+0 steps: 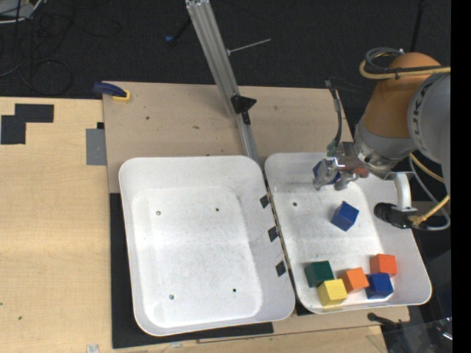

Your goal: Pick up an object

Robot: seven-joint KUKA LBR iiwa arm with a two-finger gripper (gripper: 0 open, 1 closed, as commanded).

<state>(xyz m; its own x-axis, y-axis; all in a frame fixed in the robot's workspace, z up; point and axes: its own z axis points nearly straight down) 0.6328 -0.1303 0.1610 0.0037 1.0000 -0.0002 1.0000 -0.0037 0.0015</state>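
Cubes are what I have to pick from, all in the right bin (pixel 291 169). Nearest me sit 5 in a cluster: yellow (pixel 332 291), green (pixel 319 273), orange (pixel 355 279), blue (pixel 380 285), red (pixel 383 264). They look small, hard, light, with flat matte faces; packed close, they leave little room. Farther back a lone blue cube (pixel 344 216) lies tilted and apart, so I'd take its 2 opposite flat sides. Beyond it the pincer (pixel 333 179) hangs over the smooth white bin; I cannot tell its state.
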